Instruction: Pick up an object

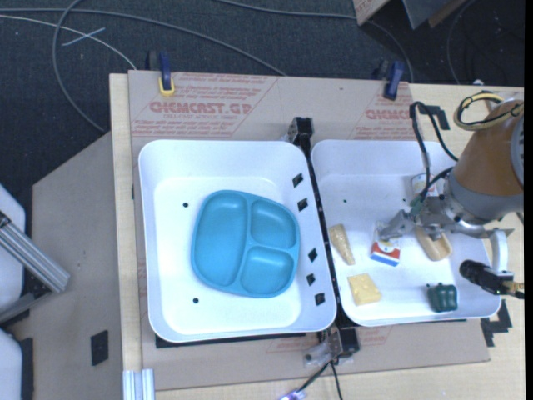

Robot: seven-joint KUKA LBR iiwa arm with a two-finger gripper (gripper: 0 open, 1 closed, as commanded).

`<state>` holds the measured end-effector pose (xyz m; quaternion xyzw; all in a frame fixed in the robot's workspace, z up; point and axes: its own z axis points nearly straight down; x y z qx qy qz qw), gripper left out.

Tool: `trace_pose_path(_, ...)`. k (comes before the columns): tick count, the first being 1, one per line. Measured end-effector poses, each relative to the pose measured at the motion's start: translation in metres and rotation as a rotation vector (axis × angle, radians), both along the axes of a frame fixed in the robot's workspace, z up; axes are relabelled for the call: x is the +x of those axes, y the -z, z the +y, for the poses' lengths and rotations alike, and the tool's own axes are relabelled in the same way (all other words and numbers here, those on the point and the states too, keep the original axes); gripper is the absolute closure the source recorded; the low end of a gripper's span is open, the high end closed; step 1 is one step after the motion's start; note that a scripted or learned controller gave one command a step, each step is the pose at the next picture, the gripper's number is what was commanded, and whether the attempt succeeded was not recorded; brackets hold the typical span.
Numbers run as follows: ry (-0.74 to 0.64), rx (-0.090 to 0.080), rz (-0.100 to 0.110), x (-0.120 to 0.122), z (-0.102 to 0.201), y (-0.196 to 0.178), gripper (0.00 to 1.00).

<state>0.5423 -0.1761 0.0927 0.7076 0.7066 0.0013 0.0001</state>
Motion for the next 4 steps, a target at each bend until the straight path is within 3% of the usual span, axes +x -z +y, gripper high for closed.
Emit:
trace_pose_path(1, -0.002, -0.002, -0.008, 0.003, 0.0, -0.015, 1.0)
trace_pose_path(3, -0.004, -0.003, -0.006, 0.013, 0.011, -0.138, 1.0)
trace_pose_path(4, -0.003, -0.003, -0.004, 0.014, 0.011, -0.181, 1.0)
